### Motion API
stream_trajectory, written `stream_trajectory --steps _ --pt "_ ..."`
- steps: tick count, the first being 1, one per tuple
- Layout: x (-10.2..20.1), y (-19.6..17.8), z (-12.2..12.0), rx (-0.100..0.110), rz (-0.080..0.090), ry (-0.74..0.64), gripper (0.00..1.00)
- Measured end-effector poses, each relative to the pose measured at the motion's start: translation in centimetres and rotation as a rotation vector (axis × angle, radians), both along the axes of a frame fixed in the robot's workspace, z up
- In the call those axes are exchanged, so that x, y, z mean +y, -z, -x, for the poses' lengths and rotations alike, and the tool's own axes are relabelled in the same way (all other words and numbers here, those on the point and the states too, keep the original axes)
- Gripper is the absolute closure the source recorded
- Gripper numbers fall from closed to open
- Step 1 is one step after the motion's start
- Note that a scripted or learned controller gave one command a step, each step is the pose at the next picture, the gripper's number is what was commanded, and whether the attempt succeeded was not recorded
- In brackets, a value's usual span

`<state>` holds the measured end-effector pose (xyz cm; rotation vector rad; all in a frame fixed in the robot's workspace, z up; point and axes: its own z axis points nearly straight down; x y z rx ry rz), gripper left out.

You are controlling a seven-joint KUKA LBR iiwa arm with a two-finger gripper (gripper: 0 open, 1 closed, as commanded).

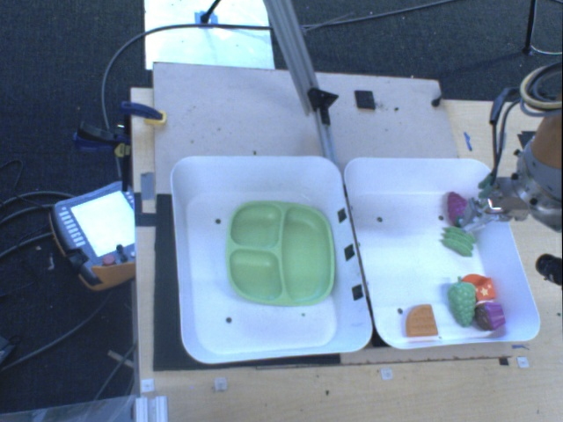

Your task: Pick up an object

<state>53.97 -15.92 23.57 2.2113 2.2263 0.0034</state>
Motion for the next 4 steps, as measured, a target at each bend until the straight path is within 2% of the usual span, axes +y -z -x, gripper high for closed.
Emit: stream_trajectory --steps 2,4 --pt "9.6 1.4 -1.0 0.003 -0.002 -0.003 1.0" --pt "19.3 -0.3 -2.9 0.001 -0.003 -0.003 1.0"
